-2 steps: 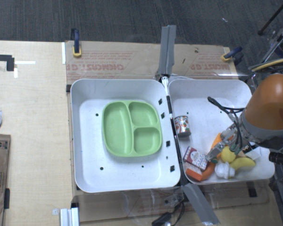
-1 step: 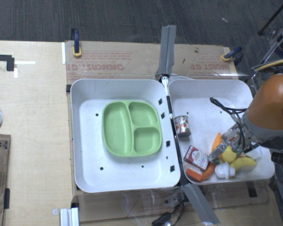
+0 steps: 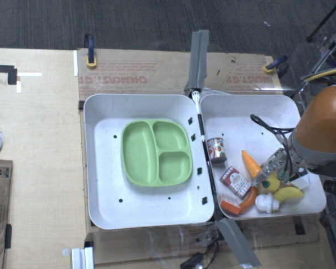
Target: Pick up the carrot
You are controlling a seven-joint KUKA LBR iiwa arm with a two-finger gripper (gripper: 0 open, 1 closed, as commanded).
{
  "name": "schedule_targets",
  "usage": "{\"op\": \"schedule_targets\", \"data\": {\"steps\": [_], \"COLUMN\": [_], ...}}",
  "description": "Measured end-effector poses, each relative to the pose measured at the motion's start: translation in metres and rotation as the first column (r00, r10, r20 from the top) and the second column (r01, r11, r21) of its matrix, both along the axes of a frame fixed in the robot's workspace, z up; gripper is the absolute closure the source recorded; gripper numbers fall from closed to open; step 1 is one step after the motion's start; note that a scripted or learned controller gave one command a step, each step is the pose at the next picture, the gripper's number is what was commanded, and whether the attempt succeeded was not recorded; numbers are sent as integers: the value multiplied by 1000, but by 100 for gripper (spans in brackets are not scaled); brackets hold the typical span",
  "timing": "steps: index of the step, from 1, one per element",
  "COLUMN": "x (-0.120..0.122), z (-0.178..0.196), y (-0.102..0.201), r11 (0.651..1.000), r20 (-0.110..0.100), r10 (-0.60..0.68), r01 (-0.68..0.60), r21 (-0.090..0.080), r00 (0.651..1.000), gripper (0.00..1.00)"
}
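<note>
Camera view: arm comes in from the right, gripper down low in the right bin, in among the clutter at the bin's near right. Carrot lies on the bin floor, tilted, pointed end up toward the far side, thick end toward the gripper; the gripper looks to be touching or just beside that thick end, can't tell which. Can't tell whether the gripper is released or clenched either, the tips blur into the toys around them. Nothing visibly between them, so I wouldn't call this a grasp. Tight neighbours: red box just left of the carrot's lower end, sausage curving below, banana and a white piece near the gripper, small can further left by the divider. Left bin holds a green plate, not relevant. My read: this is the approach/close step, lift not started, carrot still flat on the floor. Next move needs the gripper centred across the carrot's body, not its end, and clear of the box and banana, then a firm close before lifting. Risk as I see it: tapered shape slips out, or a neighbour gets pinched instead.
</note>
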State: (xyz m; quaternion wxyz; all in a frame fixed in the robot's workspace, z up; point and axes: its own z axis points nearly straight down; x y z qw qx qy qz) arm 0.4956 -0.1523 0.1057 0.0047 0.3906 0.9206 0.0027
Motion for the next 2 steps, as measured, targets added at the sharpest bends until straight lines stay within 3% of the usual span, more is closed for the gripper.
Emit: {"op": "schedule_targets", "data": {"steps": [1, 2], "x": [11, 67], "z": [27, 86], "y": [39, 85], "r11": [995, 993], "r20": [-8, -10], "r10": [95, -120], "r01": [-95, 120], "r21": [-2, -2], "r00": [995, 993], "gripper": [100, 100]}}
